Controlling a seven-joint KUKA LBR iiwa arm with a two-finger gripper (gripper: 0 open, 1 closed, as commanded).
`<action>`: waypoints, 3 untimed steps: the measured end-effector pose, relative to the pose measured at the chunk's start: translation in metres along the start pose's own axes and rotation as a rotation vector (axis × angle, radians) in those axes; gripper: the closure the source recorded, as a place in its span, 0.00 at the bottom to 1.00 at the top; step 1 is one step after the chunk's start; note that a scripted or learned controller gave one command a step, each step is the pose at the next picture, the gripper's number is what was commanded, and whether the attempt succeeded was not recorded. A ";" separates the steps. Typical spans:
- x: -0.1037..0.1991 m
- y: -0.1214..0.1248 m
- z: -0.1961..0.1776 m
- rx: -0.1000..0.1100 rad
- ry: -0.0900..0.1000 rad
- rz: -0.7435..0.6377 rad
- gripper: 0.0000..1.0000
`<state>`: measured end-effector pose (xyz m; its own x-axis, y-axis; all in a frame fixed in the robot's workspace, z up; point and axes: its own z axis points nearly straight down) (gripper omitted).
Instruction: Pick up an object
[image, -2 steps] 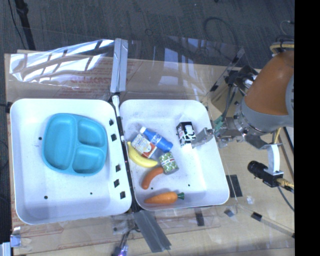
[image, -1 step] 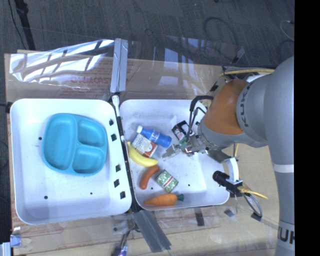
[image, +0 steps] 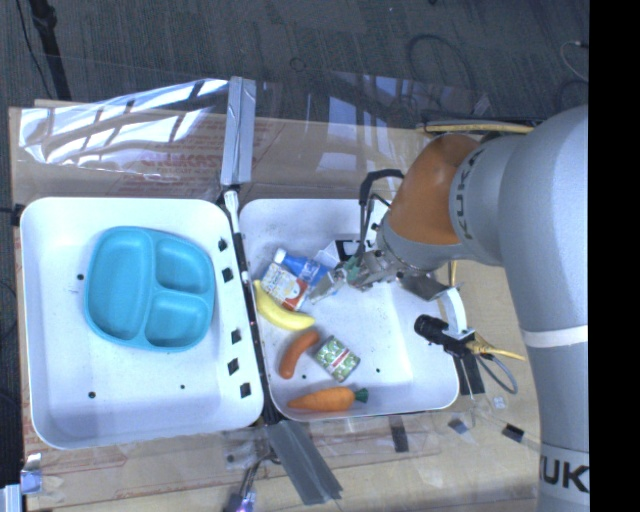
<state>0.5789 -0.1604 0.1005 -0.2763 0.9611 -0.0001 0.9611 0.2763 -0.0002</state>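
Right bin (image: 425, 385), tool (image: 337, 280) fingertips unclear

arm (image: 545, 300) | white letters "UK" near its base, cut off by frame edge

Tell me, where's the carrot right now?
The carrot lies along the near edge of the right bin, just below the small green can and the sausage.

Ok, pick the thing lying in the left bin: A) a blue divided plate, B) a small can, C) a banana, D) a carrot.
A: the blue divided plate lies alone in the left bin, while the banana, carrot and small can are in the right bin.
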 end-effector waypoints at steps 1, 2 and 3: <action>-0.019 0.064 0.014 0.047 0.017 0.103 0.00; -0.015 0.063 0.007 0.056 0.023 0.091 1.00; 0.052 0.096 -0.093 0.001 0.001 0.141 1.00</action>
